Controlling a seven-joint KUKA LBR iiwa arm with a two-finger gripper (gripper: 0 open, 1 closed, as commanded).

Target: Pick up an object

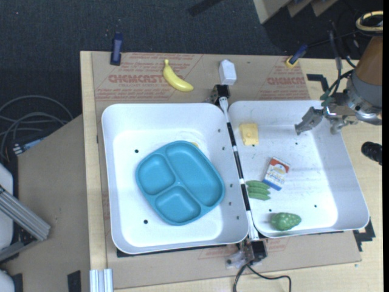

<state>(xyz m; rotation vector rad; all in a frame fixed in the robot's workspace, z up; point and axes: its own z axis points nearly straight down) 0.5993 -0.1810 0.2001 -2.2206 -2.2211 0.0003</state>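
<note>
I see two white bins side by side in the middle of the frame. The left bin [115,163] holds one big thing, a blue plate with three sections [178,182]. It lies flat near the middle of that bin.

The right bin [346,175] holds four small things. One yellow block [249,133] sits in the upper left part of this bin, close to the wall between the bins. One small card box, red, white and blue [276,174], lies tilted near the middle. One green pea pod [258,190] lies just below and left of the box, next to the middle wall. One green bumpy thing [284,221], maybe a toy vegetable, rests near the lower edge of the bin. All four lie apart from each other, though the pea pod and the box are very near.

The one arm [368,72] comes in from the upper right of the frame. Its gripper [313,120] hangs over the upper right part of the right bin. I can see one dark finger pointing down and left, and nothing is between the fingers. I cannot tell if they are apart or together. The gripper is well apart from all four small things.

On the board above the bins, one yellow banana [176,78] lies at the upper left, and one small white box [227,72] sits near the top middle.
</note>
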